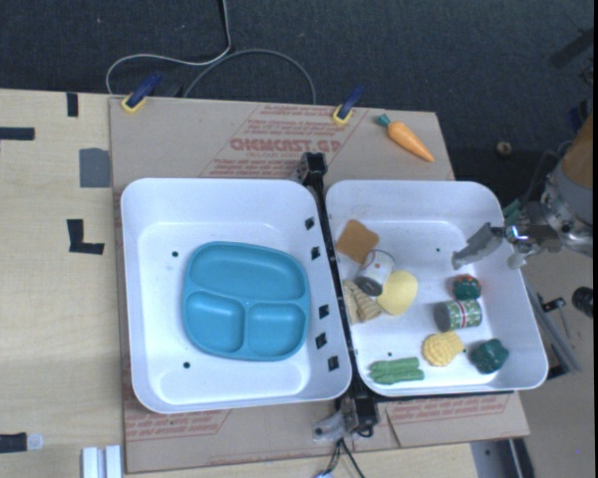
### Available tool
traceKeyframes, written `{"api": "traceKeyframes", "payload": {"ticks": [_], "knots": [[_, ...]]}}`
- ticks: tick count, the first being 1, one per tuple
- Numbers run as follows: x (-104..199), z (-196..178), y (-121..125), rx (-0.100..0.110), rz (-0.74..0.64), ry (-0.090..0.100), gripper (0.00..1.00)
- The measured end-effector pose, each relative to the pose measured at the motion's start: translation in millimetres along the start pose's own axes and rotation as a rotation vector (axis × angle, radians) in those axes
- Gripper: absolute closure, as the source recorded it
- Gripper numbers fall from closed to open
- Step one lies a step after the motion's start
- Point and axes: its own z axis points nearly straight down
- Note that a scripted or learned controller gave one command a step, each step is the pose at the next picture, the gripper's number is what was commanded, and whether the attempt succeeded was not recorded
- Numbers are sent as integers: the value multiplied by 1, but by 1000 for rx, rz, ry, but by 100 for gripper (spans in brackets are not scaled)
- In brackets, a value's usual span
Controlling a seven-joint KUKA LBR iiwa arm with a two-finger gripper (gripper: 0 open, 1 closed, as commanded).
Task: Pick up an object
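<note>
Tabletop [40, 297] carries two white bins side by side. Left bin [149, 217] holds a blue divided plate [245, 300]. Right bin [419, 202] holds the small things: tan block [358, 240], yellow lemon [400, 291], striped can [460, 315], corn piece [442, 348], green pod [395, 369], dark green lump [488, 355]. Arm enters from the right; tool [475, 247] hangs over the right bin's right side, above the can (grip state impossible to read; nothing seen held). An orange carrot [407, 138] lies outside, behind the bins.

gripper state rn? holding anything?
Gripper: cannot tell open or closed; nothing seen held. It hovers at the right bin's right side.
</note>
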Motion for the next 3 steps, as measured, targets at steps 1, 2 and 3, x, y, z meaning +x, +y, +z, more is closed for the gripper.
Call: {"api": "traceKeyframes", "payload": {"ticks": [1,2,3], "knots": [[-29,161,1,6,2,0,0],[42,158,41,-9,-5,-5,0],[74,160,148,3,-9,-6,0]]}}
